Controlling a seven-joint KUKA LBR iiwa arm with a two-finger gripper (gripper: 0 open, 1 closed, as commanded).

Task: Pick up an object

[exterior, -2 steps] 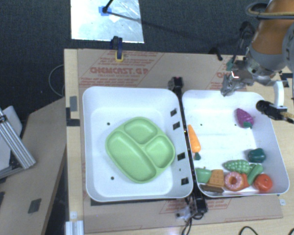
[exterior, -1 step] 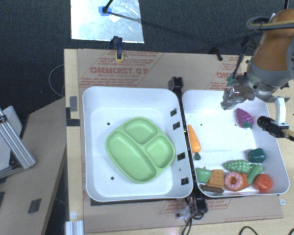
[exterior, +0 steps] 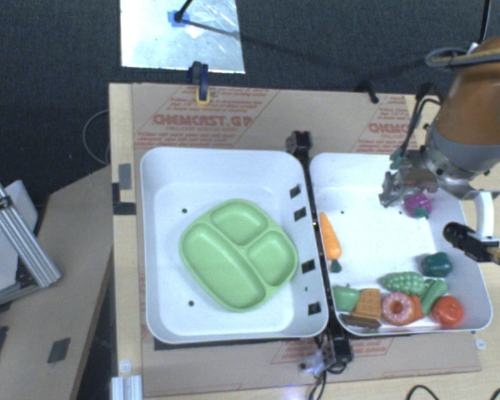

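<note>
Orange carrot (exterior: 330,237) lengthwise along bin divider, tip nearward; end effector (exterior: 397,183) state unclear

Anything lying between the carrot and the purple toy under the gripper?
No. In the camera view, bare white bin floor lies between the carrot and the purple toy by the gripper.

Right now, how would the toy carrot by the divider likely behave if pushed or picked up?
The carrot looks like moulded plastic, so probably stiff and light. Its tapered round body may roll or pivot when nudged. Lying against the right bin's left wall, it could be awkward to pinch.
</note>
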